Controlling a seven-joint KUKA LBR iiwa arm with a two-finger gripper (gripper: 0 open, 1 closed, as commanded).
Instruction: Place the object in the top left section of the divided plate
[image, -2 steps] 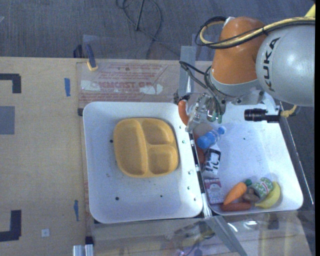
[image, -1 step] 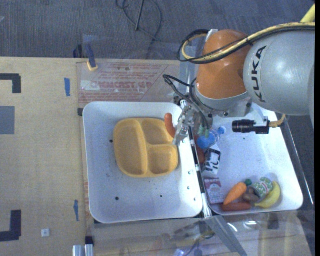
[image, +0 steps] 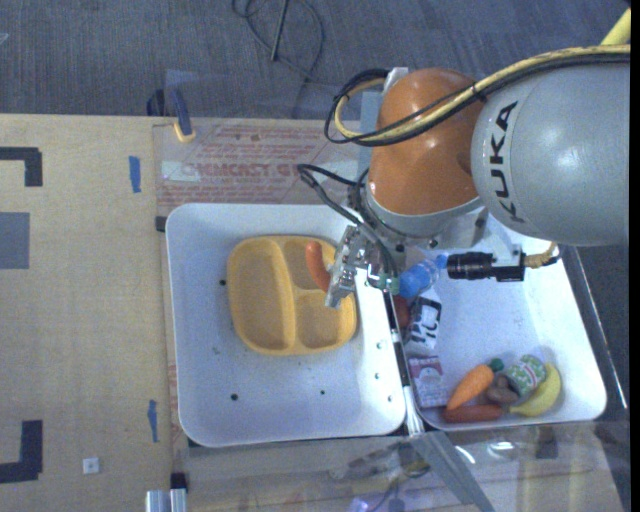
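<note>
The arm is nearest to us, its orange band and grey shell covering the upper right of the scene. Below it we see the gripper hanging over the right side of the yellow divided plate, which lies in the left bin. We cannot tell whether the fingers are open or closed, nor whether anything sits between them; they blur against the plate.

Just above and left of the fingers an orange object lies in the plate's upper right section, close beside the gripper; whether the two touch we cannot tell. The large section to the left of the fingers looks bare.

To the right of the fingers, across the rim between the bins, a blue bottle lies just under the wrist in the right bin. Further down and right of the fingers we see a carrot, a banana and some packets gathered near that bin's lower edge.
</note>
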